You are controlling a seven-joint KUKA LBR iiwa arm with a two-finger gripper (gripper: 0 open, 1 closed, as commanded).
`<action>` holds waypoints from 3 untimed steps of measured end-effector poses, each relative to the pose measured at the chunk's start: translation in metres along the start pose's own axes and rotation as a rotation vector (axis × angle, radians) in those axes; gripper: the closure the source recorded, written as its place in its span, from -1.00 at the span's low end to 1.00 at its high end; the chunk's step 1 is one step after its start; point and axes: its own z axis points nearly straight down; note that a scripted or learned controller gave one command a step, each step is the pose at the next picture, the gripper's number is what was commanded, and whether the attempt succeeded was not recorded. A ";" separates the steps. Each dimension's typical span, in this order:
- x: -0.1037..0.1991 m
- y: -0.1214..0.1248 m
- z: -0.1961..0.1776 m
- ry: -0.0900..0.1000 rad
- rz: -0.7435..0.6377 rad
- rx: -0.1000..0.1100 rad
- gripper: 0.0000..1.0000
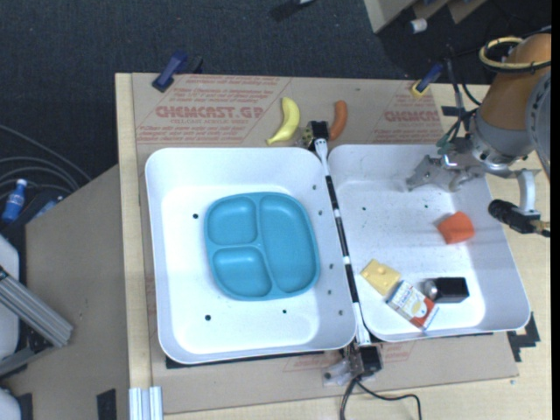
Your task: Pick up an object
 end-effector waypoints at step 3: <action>-0.004 -0.015 -0.010 -0.011 0.001 -0.005 1.00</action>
